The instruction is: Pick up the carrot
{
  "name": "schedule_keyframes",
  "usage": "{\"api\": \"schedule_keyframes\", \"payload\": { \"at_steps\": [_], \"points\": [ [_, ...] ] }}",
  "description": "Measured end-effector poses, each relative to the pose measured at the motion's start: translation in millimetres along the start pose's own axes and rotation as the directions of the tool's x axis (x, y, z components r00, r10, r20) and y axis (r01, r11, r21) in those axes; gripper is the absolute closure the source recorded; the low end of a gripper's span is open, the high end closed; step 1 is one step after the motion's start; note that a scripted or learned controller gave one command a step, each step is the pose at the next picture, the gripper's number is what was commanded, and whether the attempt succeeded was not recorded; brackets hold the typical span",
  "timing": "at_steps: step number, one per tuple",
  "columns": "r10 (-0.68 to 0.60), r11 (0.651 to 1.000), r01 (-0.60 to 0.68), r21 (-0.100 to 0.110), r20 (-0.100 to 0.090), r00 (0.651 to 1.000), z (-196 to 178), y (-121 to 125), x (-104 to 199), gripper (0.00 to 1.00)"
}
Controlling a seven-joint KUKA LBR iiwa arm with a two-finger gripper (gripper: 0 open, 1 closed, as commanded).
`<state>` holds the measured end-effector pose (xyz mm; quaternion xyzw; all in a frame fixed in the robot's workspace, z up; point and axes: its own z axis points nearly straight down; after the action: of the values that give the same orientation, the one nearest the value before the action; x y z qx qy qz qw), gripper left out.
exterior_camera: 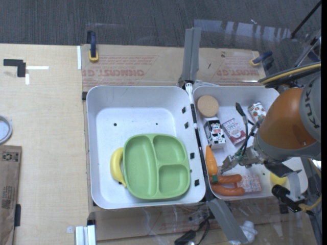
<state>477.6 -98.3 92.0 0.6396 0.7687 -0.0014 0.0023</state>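
Note:
The carrot (211, 161) is a short orange piece with a green end. It lies along the left wall of the right bin (231, 89), near the front. My gripper (228, 162) hangs low in that bin just to the right of the carrot, with the grey wrist and orange band behind it. Nothing can be seen held in it.
Two red sausages (228, 184) lie in front of the gripper. Also in the right bin are a tan disc (208, 105), a small cow-print carton (216, 133), a card packet (234, 130) and a can (256, 110). The left bin (102, 137) holds a green divided plate (156, 166) and a banana (116, 166).

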Motion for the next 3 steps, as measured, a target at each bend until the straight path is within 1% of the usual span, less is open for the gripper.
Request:
{"api": "schedule_keyframes", "payload": {
  "at_steps": [1, 2, 3],
  "points": [
    [0.002, 1.0, -0.002, 0.002, -0.003, 1.0, -8, 0, 1, 1.0],
    [-0.265, 0.964, 0.265, 0.0, -0.004, 0.964, -100, 133, 29, 1.0],
    [-0.165, 0.986, 0.165, 0.001, -0.004, 0.986, -99, 172, 95, 1.0]
  ]
}}
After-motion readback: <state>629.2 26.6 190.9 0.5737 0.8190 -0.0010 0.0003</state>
